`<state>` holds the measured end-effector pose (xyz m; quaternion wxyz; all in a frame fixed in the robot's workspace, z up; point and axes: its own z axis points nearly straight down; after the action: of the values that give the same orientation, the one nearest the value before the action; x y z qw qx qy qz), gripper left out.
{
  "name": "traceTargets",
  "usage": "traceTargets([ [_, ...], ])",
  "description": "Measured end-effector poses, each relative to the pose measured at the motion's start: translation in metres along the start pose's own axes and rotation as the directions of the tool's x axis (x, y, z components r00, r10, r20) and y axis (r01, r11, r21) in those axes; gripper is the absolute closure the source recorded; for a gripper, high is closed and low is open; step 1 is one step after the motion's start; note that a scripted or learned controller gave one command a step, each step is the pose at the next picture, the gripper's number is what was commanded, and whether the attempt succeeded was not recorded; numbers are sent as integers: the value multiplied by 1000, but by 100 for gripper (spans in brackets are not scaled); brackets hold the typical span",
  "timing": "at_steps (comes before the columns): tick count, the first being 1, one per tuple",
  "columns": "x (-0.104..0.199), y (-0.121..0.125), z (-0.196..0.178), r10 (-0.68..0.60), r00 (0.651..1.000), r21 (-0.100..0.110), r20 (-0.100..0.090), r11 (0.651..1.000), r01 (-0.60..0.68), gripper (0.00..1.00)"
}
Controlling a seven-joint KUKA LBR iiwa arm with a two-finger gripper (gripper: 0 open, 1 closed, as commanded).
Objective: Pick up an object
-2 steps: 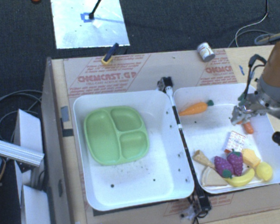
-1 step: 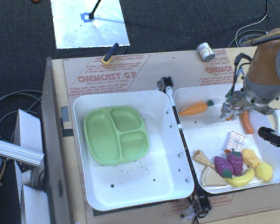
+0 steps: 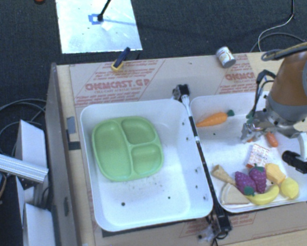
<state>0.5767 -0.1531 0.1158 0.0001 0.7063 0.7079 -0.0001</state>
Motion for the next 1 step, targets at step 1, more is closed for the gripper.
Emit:
traceTargets([
  [1, -8, 4, 7, 0, 1000, -2, 1, 1000, 0, 100],
])
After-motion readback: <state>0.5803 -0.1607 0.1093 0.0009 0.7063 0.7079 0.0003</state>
